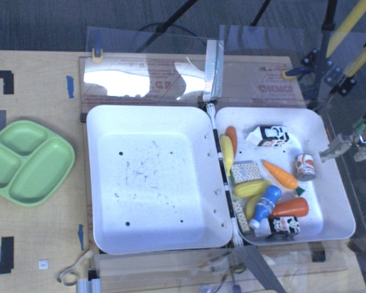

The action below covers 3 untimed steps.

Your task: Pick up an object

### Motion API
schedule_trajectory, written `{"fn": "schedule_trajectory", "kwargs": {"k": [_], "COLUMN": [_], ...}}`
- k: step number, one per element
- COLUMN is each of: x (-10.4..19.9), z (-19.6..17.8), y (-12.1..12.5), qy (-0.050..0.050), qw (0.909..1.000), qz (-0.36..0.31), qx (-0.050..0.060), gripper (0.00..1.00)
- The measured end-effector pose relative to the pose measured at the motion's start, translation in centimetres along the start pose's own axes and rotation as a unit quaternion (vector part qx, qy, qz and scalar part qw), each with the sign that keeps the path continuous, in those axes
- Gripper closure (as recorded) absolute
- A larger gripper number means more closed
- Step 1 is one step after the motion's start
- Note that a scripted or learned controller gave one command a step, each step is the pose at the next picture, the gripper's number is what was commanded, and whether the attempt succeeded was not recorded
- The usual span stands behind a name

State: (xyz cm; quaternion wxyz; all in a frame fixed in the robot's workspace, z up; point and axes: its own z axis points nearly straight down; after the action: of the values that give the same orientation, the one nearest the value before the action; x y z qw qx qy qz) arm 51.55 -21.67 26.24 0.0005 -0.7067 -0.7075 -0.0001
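Just right of right bin (338, 194), gripper (329, 151) low, pointing left

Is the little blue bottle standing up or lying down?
Lying down. The blue bottle rests on its side in the right bin, its white cap pointing toward the bottom-left, among the toy food.

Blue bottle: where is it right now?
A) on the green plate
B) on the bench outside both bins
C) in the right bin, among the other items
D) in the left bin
C: the blue bottle lies in the right bin near its front, amid the yellow and orange items.
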Motion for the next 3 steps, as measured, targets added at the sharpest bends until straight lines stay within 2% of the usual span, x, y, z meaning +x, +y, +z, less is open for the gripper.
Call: {"fn": "schedule_trajectory", "kwargs": {"k": [1,2,3], "x": [4.5,4.7,7.6], "z": [8.6,14.8,17.3], "y": [9.1,4.9,1.7], "qy": [-0.001,0.003,-0.003], "qw": [1.0000,0.9965,0.9996], "qz": [0.002,-0.083,-0.026], "qx": [-0.001,-0.005,-0.007], "gripper": [0.00,0.00,0.00]}}
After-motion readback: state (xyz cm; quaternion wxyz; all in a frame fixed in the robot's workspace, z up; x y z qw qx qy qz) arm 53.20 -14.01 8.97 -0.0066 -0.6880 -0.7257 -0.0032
